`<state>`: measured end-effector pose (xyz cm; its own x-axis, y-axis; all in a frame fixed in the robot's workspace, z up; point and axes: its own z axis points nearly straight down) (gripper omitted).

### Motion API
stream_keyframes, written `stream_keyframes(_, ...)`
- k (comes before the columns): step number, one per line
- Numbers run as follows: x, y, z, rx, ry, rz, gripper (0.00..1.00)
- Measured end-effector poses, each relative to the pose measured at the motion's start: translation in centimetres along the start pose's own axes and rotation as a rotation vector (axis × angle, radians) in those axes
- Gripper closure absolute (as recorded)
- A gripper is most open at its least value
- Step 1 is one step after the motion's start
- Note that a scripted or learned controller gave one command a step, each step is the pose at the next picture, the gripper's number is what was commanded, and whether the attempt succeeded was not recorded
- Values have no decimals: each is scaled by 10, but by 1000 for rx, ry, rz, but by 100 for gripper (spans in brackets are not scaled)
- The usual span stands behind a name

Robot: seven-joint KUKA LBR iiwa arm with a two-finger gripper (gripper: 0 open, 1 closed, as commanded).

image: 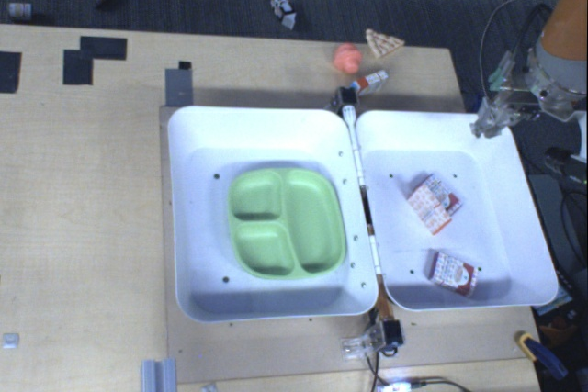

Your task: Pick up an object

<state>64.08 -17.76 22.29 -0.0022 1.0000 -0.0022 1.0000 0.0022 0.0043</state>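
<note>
Green tray (287, 220), white bins (197, 197), two red-and-white packets (433, 202).

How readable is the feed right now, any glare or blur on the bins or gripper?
Camera view: even soft lighting, low resolution. The white bins look slightly washed out, with no hard glare. The two packets show print too blurred to read. The gripper at the right bin's far corner is small and indistinct.

At about three o'clock the arm (562, 50) shows an orange band over a grey wrist, ending in a pale, translucent-looking gripper (490, 122), with thin dark cables looping nearby.
</note>
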Motion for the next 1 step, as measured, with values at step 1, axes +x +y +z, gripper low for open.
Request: stream_keyframes(1, 69, 27, -14, -1, 3, -4, 100)
